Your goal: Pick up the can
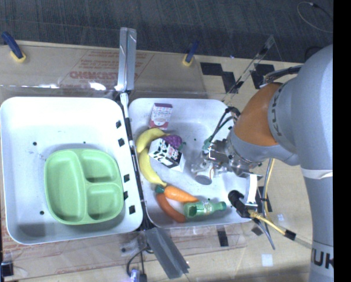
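I take the banana [145, 154] in the right bin [181, 107] as my landmark. My gripper [209, 164] hangs to its right, low over the bin floor; whether my jaws are apart or closed I cannot tell, and I see nothing in them. The can [161, 114] sits just above the banana's upper end, near the back wall. A black-and-white cube [165, 153] touches the banana's right side.

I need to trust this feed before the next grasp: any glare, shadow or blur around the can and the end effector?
Camera view: the white right bin is bright, nearly washed out; the arm casts a soft shadow on the bin floor beneath it; the can is small and blurred, its edges merging with the end effector; the green tray looks evenly lit and distinct.
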